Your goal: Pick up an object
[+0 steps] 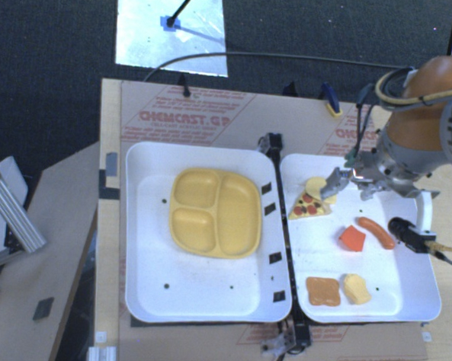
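The right bin (402, 301) holds several toy foods: a pizza slice (310, 208), a pale yellow piece (316, 187) just behind it, an orange-red block (352, 238), a red sausage (376, 232), a slice of toast (323, 291) and a yellow chunk (356, 289). My gripper (353, 184) hovers over the back of this bin, with its fingers spread apart and nothing between them. Its left finger (336, 181) sits right beside the pale yellow piece. The sausage and the block lie a little in front of the gripper.
In the left bin (147, 285) lies a yellow divided plate (214, 212). A black divider with clips (278, 225) runs between the bins. At the right bin's right rim is a black fitting (406, 234) with a cable. The arm's wrist (425, 112) looms above the back right.
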`<state>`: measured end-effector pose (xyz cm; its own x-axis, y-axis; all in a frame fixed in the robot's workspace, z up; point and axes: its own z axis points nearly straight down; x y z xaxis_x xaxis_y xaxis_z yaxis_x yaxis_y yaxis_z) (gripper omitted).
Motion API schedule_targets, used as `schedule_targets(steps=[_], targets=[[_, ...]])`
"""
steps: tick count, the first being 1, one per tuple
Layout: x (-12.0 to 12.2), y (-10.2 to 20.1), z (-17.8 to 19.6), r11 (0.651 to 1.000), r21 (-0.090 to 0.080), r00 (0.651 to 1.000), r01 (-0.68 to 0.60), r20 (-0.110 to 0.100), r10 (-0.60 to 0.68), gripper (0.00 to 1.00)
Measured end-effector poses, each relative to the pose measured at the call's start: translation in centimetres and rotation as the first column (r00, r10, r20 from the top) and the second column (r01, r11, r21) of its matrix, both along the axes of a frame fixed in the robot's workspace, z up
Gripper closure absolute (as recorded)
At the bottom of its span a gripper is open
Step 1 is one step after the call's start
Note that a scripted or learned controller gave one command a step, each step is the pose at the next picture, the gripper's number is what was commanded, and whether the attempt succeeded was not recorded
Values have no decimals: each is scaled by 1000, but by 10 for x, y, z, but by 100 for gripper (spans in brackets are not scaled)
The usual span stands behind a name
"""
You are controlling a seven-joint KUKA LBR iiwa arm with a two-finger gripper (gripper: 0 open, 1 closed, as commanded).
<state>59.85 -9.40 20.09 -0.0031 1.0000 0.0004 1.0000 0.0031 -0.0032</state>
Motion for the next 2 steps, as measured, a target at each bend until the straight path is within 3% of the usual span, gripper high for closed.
schedule_targets(steps=[2], targets=[[-1, 10, -110, 1000, 0, 1000, 2, 1, -2, 0]])
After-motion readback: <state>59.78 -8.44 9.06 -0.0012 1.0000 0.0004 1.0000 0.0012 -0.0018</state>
